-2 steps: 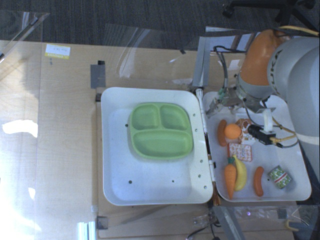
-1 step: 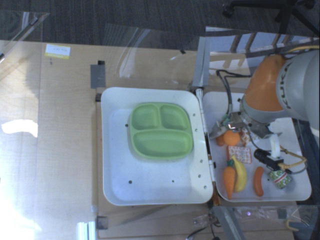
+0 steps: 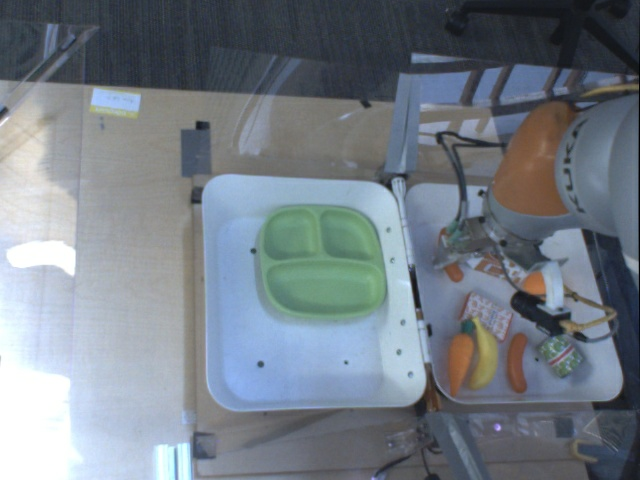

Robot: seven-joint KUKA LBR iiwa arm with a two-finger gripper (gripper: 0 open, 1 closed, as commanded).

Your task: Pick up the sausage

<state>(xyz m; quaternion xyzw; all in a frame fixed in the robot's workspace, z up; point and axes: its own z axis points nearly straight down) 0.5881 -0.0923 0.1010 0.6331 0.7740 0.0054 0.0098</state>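
On the wooden bench (image 3: 120, 298) stand two shallow white bins side by side. The left bin (image 3: 235, 368) carries a green divided plate (image 3: 322, 263) with three compartments, which lies in the upper half of the bin. Some small dark dots are seen on the floor of this bin, near its lower part.

The right bin (image 3: 428, 218) holds the small things. The sausage (image 3: 516, 362) lies near the lower edge of this bin; it is reddish-orange, long and thin, and points almost up and down in the view. Just to its left lies a yellow banana (image 3: 486, 353), and left of that, touching the banana, an orange carrot (image 3: 459, 361). Above the banana is a small red and white packet (image 3: 489, 313). To the right of the sausage, close to it but apart, is a small round green thing (image 3: 560, 356).

The arm (image 3: 600, 173) comes in from the right, grey with its orange band (image 3: 535, 163) above the upper part of the right bin. The pincer (image 3: 478, 251) is low over the upper left area of this bin, among some small orange and white objects that I cannot tell apart. Whether the pincer is wide or narrow I cannot tell, because the wrist hides it. It is well apart from the sausage, which lies alone on the bin floor.
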